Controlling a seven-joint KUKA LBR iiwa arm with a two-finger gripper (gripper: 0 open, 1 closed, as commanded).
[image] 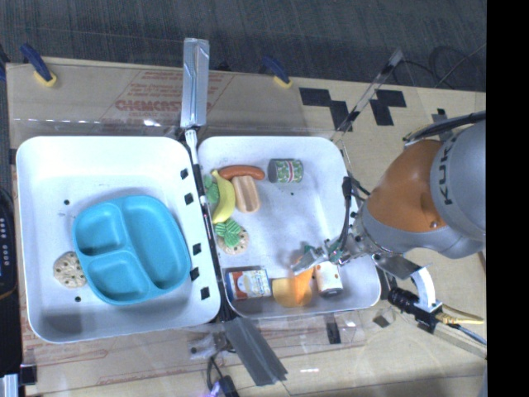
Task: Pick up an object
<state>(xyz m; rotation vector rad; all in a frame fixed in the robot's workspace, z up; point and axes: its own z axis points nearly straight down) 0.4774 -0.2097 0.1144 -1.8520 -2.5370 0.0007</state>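
Now my gripper (312, 256) hangs low in the right bin (273, 149); I cannot tell its jaw state. Just beside it sits a small can (331, 279): light, rigid, slippery; grasp its sides.

Claw (314, 257) fingers' spread too small to tell.

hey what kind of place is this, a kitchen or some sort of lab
Most likely a robotics lab test bench, not a kitchen. A robot arm reaches over two white bins, and the food looks like toys: a hot dog, a banana, a blue divided plate.
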